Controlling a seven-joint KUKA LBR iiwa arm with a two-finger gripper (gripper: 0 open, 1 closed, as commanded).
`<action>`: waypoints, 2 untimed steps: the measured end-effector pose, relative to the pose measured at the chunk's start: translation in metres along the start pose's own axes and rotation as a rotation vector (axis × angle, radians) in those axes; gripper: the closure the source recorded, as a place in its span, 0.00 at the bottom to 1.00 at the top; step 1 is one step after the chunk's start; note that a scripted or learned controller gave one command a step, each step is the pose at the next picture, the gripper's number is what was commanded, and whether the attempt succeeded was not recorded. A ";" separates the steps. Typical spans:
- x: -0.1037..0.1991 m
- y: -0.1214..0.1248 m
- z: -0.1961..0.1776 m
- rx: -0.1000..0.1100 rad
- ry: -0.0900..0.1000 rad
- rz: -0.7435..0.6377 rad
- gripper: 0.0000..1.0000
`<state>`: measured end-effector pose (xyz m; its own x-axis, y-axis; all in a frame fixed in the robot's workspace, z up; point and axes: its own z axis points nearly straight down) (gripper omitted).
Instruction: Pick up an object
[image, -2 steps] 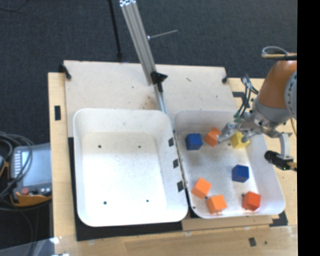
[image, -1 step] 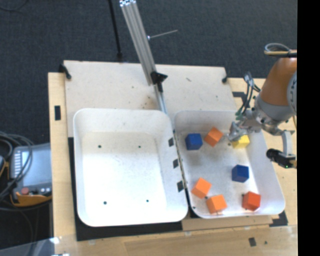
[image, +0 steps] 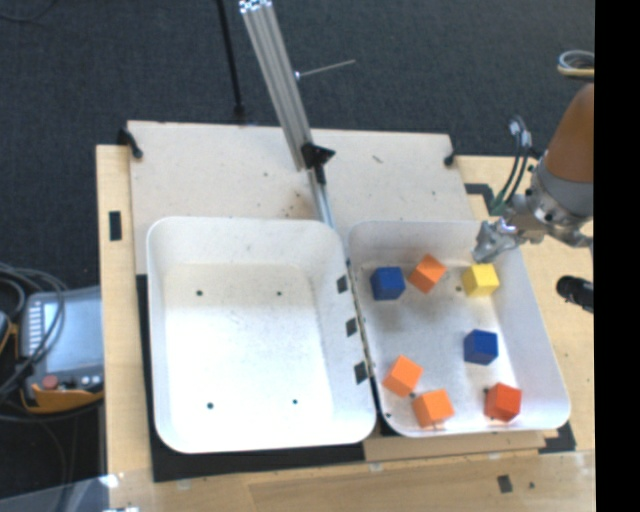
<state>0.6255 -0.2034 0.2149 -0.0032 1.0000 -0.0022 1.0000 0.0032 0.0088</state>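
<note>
Tan wood bench (image: 115, 300) on dark carpet, pale board (image: 230, 170) at back, w/ two white bins side by side: left bin (image: 160, 250), right bin (image: 530, 330). No readable writing. Gripper (image: 493, 243) hangs over right bin's back edge, just above yellow cube (image: 481, 279); can't tell its state. Nearby: blue cube (image: 388, 283), orange cube (image: 428, 272); more cubes nearer the front.

Arm (image: 572, 150) enters from the right, above the right bin's (image: 545, 395) far corner; gripper (image: 493, 243) points down.
</note>
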 end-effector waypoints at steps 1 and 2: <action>-0.001 0.000 0.011 0.009 0.000 0.001 1.00; 0.042 -0.005 0.001 0.007 0.003 -0.003 1.00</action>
<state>0.6206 -0.1613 0.2141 -0.0060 1.0000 0.0006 1.0000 0.0060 0.0014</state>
